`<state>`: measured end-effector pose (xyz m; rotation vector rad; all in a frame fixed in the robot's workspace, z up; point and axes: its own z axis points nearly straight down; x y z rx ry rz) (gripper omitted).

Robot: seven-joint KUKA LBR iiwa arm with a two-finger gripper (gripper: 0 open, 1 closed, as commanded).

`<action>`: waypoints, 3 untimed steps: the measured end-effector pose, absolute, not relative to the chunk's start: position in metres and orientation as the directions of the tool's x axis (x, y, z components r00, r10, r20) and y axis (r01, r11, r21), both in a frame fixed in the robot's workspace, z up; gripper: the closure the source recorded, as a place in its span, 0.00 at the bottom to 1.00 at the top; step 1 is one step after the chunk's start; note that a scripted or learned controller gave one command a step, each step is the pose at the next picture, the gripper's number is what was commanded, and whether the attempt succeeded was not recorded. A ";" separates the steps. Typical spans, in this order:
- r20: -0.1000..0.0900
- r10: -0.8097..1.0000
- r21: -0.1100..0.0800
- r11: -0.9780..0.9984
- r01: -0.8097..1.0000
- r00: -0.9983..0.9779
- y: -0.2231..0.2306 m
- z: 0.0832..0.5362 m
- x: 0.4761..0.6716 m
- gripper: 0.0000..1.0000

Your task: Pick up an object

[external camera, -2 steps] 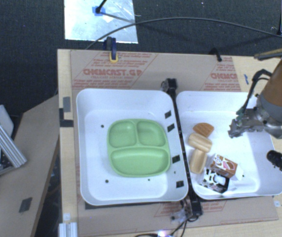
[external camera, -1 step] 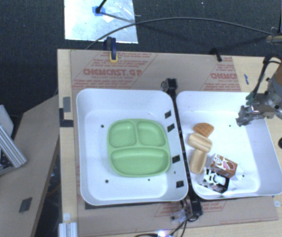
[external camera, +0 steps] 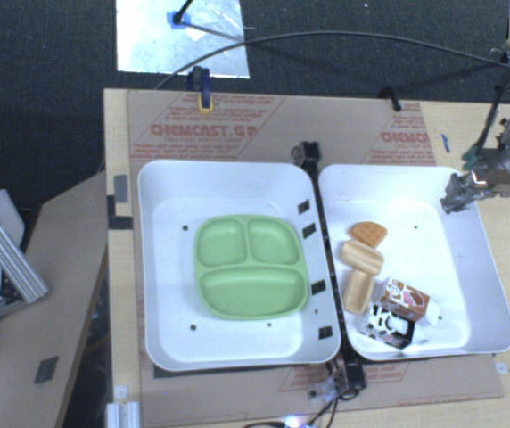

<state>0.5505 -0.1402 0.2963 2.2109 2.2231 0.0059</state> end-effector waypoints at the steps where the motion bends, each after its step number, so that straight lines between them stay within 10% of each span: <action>1: 0.001 1.000 0.002 0.009 1.000 -0.009 -0.091 0.276 0.557 1.00; 3: 0.002 1.000 0.001 0.010 1.000 -0.010 0.012 0.252 0.556 1.00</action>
